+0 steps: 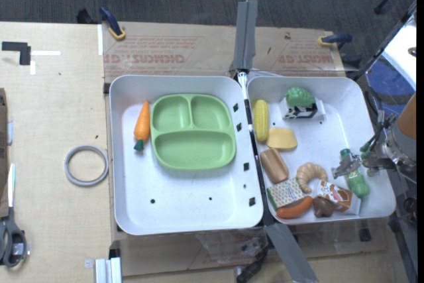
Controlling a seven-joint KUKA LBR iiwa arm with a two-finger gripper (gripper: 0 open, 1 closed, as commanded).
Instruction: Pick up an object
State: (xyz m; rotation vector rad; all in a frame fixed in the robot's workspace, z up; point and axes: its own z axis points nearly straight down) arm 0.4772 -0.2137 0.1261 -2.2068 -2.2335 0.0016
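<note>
Bench view, left to right. Tape ring [86, 164] sits well left of the bins, scissors [12, 235] at its 7 o'clock on the bench edge.

Left bin [132, 209]: toy carrot [141, 123] lies just beside the green divided plate [193, 130], at the plate's 9 o'clock.

Right bin [344, 103]: corn cob [261, 120] against the divider wall, yellow piece [281, 138] at its 4 o'clock, hot dog bun [273, 164] below that. Green-and-black toy [299, 103] up at 12 o'clock of the bin. Croissant [311, 173] mid-bin, with a cluttered pile at its 6 o'clock: printed packet [287, 192], orange-red piece [293, 208], brown lump [324, 206].

Likely target, judging by arm position: green bottle [355, 179] at the bin's 4 o'clock, near the right wall. Looks like light, hard plastic, smooth, so probably slippery; it won't crush. Best grab is across the body, narrow axis, not the cap end. The wall close by limits approach room.

Gripper [361, 159] sits right over the bottle's upper end, arm coming in from 3 o'clock. Can't tell if the pincer is apart or together, nor whether it touches the bottle — too small and cluttered there. Not calling it a hold.
</note>
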